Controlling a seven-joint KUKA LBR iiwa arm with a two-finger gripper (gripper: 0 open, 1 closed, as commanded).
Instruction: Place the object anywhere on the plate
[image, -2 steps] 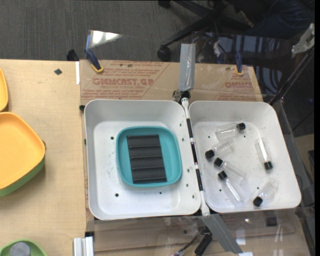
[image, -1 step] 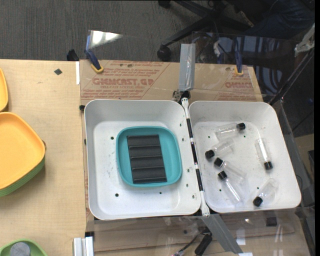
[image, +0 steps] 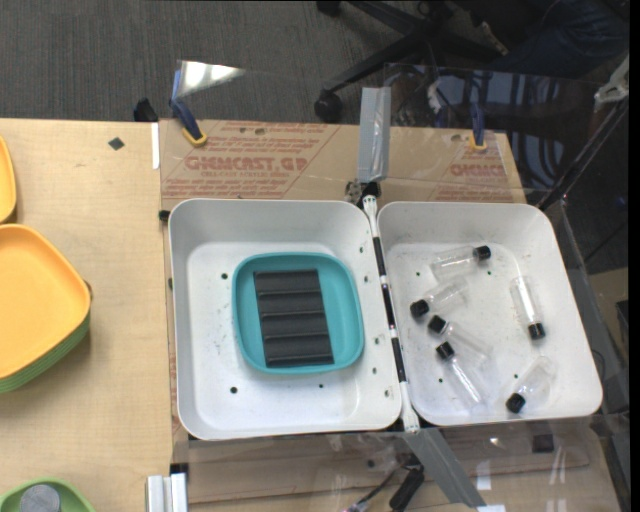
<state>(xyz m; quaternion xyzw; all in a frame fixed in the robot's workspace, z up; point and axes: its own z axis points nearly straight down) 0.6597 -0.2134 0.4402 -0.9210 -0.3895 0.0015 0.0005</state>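
Nearest, in right bin: clear vial w/ black cap, second vial just beside. Further back, four more scattered, farthest vial nr back wall. All on arm's entry side. Teal plate sits in left bin, beyond the vials from that side, w/ black ribbed insert on it. Gripper state: can't tell. Prob light, stiff, slick and apt to roll; maybe fragile. Best pinched across mid-body, square to long axis, not at cap.
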